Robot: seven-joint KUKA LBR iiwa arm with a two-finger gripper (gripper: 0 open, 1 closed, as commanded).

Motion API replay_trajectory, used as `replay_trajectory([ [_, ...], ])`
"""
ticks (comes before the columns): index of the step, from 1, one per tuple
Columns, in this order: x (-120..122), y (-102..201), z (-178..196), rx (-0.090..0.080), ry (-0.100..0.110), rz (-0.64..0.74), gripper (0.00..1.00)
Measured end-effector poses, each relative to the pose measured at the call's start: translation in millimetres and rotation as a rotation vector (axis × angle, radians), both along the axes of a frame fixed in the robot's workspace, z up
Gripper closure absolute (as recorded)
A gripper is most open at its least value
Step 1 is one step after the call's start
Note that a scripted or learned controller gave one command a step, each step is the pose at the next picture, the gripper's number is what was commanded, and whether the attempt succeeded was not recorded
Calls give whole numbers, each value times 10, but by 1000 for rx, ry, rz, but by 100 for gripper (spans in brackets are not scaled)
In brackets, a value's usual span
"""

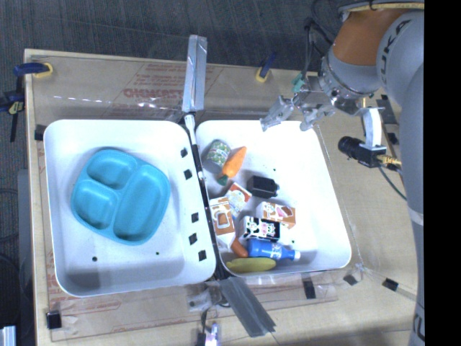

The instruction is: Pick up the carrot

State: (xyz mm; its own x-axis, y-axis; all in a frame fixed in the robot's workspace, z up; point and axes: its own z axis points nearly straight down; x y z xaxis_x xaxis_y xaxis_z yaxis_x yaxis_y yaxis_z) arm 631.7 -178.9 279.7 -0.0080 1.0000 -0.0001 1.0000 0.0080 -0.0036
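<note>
The orange carrot [233,161] lies tilted in the right bin [324,186], near its upper left corner, touching a small tin can [217,151]. My gripper [291,114] hangs above the bin's far rim, up and to the right of the carrot and well apart from it. Its two fingers are spread open with nothing between them.
The right bin also holds a black block [263,186], small cartons [277,213], a blue bottle [272,251], and a yellow-green banana shape [251,264] along the front wall. A blue divided plate [121,195] sits in the left bin [65,258]. A metal divider bar [193,78] runs between the bins.
</note>
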Motion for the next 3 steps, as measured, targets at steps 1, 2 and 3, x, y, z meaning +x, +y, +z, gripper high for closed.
replay_trajectory([
  [1, -106, -145, -181, -1, 0, -25, 0],
  [2, 241, 310, -1176, 1, -1, 402, 0],
  [3, 255, 890, -854, 0, -4, 536, 0],
])
